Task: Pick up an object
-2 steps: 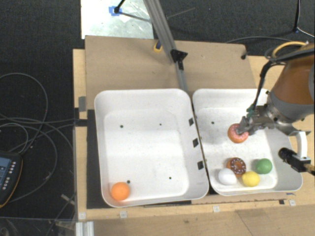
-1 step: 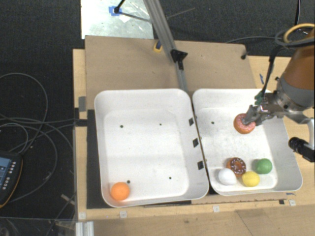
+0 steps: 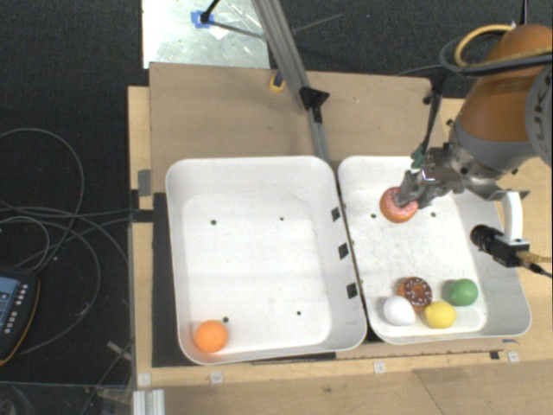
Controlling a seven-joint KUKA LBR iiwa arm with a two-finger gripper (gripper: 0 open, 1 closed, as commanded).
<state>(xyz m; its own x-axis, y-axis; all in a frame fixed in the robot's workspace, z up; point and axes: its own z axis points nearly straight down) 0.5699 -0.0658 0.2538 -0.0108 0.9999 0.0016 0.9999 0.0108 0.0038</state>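
My gripper (image 3: 409, 194) hangs over the far part of the right bin (image 3: 510, 318), reaching in from the right. Its fingers are shut on a pink-orange doughnut (image 3: 396, 207), which sits tilted at their tips. At the near end of the same bin lie a chocolate sprinkled doughnut (image 3: 416, 291), a green ball (image 3: 462, 291), a yellow ball (image 3: 440, 315) and a white ball (image 3: 398, 310), packed close together. An orange ball (image 3: 210, 336) rests in the near left corner of the left bin (image 3: 251, 171).
A grey metal pole (image 3: 289, 54) slants across the bench behind the bins, ending near their shared far corner. A black attachment (image 3: 492, 245) on the arm sticks out over the right bin's right side. Black clips (image 3: 343, 251) join the bins.
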